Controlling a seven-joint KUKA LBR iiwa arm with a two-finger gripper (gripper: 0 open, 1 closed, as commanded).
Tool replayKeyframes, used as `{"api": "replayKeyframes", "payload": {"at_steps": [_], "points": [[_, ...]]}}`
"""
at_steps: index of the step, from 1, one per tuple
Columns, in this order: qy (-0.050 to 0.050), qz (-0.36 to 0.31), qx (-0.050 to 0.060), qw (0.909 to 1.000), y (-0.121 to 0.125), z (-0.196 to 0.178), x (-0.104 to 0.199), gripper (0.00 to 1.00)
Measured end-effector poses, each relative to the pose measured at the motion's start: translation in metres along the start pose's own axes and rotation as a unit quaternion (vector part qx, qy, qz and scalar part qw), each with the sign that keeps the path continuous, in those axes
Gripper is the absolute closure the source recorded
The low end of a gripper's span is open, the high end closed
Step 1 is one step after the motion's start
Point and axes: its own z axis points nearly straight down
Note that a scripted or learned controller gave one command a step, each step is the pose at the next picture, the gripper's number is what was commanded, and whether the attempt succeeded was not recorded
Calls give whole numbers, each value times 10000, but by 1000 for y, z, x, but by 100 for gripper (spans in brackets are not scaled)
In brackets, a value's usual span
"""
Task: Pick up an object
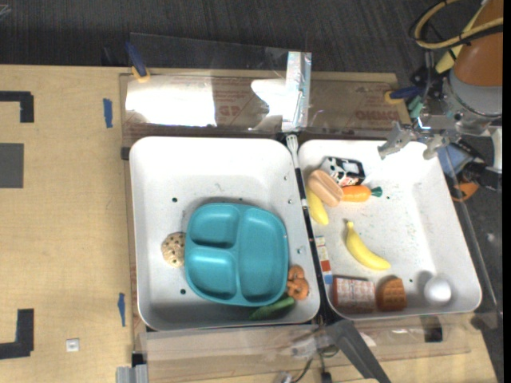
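Closest to the bottom of the frame, a row of things is lying along the lower edge of the right bin (457,214): a labelled can (351,292) on its side, a brown piece (391,292) touching the can's right end, and a silvery ball (437,291) sitting just beside that, toward the lower right corner. Above them, near the bin's middle, a yellow banana (366,248) is lying at a slant. Toward the bin's upper left, a smaller yellow fruit (318,208) is resting against the dividing wall, with a hot dog (325,187) just above it, a carrot (357,192) touching the hot dog's right side, and a black-and-white item (345,167) sitting behind both.

A teal divided plate (238,254) is lying in the lower middle of the left bin (160,166). A speckled cookie (172,248) is touching the plate's left edge, an orange lump (297,282) is sitting at its lower right, and a green item (271,309) is poking out below it.

At the upper right, the grey arm (479,78) is reaching in, and the gripper (415,138) is hovering over the right bin's upper right corner, well apart from the banana and near the black-and-white item. Whether the gripper is clenched or released cannot be told, and every object is lying in the bins.
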Motion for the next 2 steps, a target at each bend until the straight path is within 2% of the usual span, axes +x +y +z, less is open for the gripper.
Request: {"api": "replayKeyframes", "payload": {"at_steps": [1,2], "points": [[-10,568,-34,9984,23,118,31,0],[1,-824,-2,9966,-49,120,38,0]]}}
